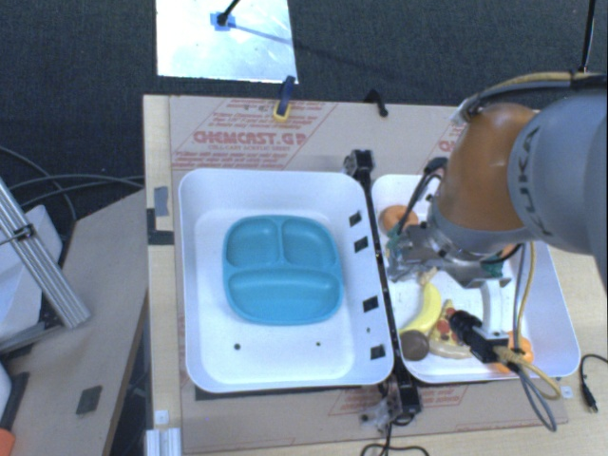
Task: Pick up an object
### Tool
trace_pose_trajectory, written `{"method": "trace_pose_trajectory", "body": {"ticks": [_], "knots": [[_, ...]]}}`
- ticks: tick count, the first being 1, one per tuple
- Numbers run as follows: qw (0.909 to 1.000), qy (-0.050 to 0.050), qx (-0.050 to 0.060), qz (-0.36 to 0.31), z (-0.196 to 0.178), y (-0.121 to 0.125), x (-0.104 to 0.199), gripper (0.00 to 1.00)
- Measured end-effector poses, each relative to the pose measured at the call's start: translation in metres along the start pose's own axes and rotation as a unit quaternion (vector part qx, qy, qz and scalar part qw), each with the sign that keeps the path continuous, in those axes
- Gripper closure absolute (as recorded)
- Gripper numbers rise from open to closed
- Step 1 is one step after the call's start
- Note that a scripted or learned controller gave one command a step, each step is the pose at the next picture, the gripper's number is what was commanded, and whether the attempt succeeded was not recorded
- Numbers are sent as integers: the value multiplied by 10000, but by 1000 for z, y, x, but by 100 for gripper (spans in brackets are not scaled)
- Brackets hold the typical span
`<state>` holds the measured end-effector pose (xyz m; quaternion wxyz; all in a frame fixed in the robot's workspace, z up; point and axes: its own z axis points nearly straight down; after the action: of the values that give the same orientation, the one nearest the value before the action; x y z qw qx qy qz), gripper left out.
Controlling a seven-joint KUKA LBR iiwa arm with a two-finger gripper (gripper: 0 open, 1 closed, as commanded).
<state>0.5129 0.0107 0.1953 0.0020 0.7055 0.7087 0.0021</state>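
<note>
Camera view: the arm (pixel 532 174) reaches over the right bin (pixel 560 340). The gripper (pixel 418 259) hangs above that bin's left half; its state cannot be told. Beneath it lie a banana (pixel 425 309), an orange object (pixel 391 218) and a brown object (pixel 414 345). The left bin (pixel 204 350) holds a blue divided plate (pixel 282 269).

Tray (pixel 282 271) in left bin (pixel 204 255); banana (pixel 427 310) in right bin (pixel 556 335).

Dark carpeted floor (pixel 76 55) all around, black cables (pixel 57 183) trailing across it. Shiny metal sheet (pixel 225 27) lying beyond the table (pixel 247 131). Aluminium frame rail (pixel 38 259) at left.
</note>
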Motion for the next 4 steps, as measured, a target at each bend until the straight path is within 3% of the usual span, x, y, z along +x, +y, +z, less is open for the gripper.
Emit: {"method": "trace_pose_trajectory", "body": {"ticks": [1,2,4], "knots": [[10000,17,-31,-31,-98,-4,52,100],[10000,2,-28,7,-190,-14,19,100],[10000,-2,-24,-57,-207,-13,21,100]]}}
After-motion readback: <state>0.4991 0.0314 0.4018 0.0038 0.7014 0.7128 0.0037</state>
